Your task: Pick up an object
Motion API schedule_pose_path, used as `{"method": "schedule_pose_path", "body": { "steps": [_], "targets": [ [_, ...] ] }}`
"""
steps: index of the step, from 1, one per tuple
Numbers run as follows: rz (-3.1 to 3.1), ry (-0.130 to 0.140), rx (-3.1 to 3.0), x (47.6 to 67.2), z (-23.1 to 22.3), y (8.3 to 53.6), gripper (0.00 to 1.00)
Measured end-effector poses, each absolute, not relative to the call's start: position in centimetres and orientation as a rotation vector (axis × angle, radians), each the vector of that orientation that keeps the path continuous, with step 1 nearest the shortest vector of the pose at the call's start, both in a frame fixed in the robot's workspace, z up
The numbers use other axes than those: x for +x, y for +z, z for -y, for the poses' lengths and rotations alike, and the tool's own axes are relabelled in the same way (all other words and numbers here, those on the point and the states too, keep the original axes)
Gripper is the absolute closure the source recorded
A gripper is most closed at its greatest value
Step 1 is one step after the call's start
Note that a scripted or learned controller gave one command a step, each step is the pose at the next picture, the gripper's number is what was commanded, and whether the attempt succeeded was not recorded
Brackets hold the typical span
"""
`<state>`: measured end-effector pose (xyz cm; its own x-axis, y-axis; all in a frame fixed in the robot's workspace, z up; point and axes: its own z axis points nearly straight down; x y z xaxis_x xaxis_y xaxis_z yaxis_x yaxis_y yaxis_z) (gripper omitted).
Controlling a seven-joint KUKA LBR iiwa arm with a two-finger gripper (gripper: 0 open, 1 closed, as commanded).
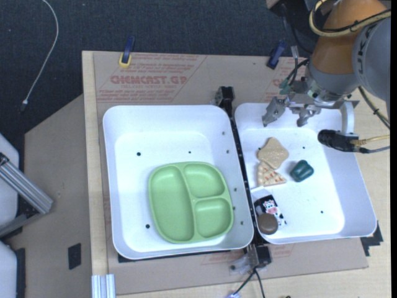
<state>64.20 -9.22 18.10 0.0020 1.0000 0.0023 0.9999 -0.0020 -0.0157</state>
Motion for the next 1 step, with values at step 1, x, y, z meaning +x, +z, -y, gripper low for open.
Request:
{"method": "schedule_pose_path", "body": {
  "steps": [1],
  "targets": [
    [2.221,0.0,-2.22,64.53,9.21,18.93,0.0]
  ]
}}
